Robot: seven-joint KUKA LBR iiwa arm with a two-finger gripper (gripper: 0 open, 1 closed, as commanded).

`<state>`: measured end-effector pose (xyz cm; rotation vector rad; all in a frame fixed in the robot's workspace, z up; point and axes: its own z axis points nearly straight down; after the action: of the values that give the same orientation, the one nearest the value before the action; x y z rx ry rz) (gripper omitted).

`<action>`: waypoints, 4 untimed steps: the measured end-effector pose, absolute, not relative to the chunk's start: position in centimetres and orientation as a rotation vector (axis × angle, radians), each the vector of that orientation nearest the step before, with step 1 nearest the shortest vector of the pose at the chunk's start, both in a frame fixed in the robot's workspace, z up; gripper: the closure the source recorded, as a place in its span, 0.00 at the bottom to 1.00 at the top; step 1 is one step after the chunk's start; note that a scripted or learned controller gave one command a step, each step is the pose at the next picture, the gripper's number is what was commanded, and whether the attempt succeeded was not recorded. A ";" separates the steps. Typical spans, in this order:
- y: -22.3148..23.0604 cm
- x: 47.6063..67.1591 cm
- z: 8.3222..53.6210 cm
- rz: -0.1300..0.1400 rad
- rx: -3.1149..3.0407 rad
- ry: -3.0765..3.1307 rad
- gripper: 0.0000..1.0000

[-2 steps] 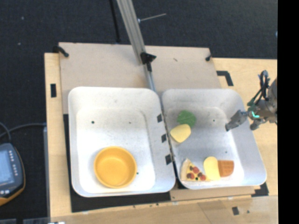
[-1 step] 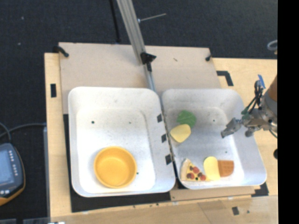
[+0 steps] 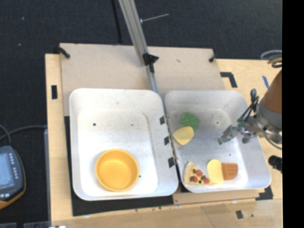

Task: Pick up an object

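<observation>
The right bin [image 3: 247, 177] holds five small objects. A pale yellow lump [image 3: 183, 136] lies near the bin's left wall, touching a green piece [image 3: 190, 119] just behind it. Along the front wall sit a pizza slice [image 3: 196, 174] with red and dark toppings, a yellow oval [image 3: 214, 171] just to its right, and a brown block [image 3: 230, 170] touching the oval's right side.

The gripper [image 3: 224, 137] hangs over the bare middle of the right bin, to the right of the pale lump and behind the front row, apart from all five objects. Nothing is seen between its fingers; whether they are spread or pressed together cannot be told at this size. The arm [image 3: 271, 103] enters from the right edge, its orange band above the grey wrist.

The left bin [image 3: 114, 108] holds a yellow bowl [image 3: 117, 169], upright, near its front wall. Both bins rest side by side on a bench [image 3: 52, 127]. A metal rail [image 3: 134, 25] slants from the top of the view to the gap between the bins. A handheld device [image 3: 9, 175] lies at the left edge.
</observation>
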<state>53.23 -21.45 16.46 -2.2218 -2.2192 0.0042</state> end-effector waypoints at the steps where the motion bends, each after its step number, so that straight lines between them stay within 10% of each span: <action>1: -21.1 52.3 11.7 0.002 -2.222 -2.220 0.00; 2: -21.3 52.5 12.9 -0.004 -2.231 -2.219 1.00; 4: -22.3 52.4 22.3 -0.001 -2.221 -2.228 1.00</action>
<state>52.41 -22.27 22.26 -2.2212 -2.2281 -0.0013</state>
